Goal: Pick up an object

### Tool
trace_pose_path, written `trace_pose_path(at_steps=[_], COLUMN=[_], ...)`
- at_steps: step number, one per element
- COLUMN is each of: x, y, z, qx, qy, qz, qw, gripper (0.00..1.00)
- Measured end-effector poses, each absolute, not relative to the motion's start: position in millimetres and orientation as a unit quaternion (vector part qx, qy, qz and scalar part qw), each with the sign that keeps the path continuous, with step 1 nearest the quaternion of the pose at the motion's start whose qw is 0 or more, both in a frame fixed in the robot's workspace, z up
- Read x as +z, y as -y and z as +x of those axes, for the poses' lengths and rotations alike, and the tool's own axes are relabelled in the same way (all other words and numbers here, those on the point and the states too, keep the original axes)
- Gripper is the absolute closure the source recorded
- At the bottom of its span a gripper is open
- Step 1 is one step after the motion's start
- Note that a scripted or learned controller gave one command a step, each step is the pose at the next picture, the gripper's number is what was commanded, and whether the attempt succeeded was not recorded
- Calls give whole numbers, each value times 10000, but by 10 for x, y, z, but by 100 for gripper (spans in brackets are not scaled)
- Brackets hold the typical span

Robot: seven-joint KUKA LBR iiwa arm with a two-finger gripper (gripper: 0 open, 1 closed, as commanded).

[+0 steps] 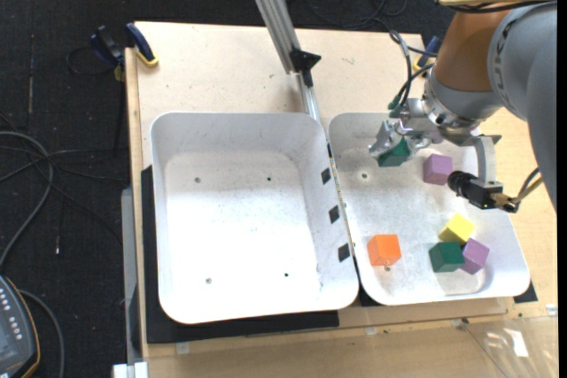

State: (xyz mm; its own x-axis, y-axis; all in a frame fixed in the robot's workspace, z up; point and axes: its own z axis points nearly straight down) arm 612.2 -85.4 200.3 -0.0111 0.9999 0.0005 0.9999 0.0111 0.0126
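The gripper (391,143) sat low in the right bin (496,283), near its back-left part, with a dark green block (395,152) right at its tip. The block appeared to lie between the fingers or just under them, on their lower-right side; the metal of the gripper covered its upper edge, so whether the fingers had closed on it could not be told from this slanted view. That contact was the relation that mattered: the block lay directly at the gripper, not off to one side, so any lift would depend on a firm squeeze rather than on more travel.

The other things stood apart from it. A purple block (438,168) lay just to the right of the gripper, close under the wrist. Farther toward the front of the bin, an orange block (384,250) stood alone, and a cluster of a yellow block (459,228), a green block (446,257) and a second purple block (476,254) sat touching one another near the front-right corner. The left bin (177,297) on the bench (221,57) held nothing of note.
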Motion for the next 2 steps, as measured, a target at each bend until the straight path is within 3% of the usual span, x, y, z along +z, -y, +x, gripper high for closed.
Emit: trace_pose_path(at_steps=[1, 2], x=[1945, 1945], y=[2, -684], z=[5511, 5520], qx=[-7, 4], qy=[-7105, -7104], qz=[7037, 7038], qw=[-35, -17], gripper=[100, 100])
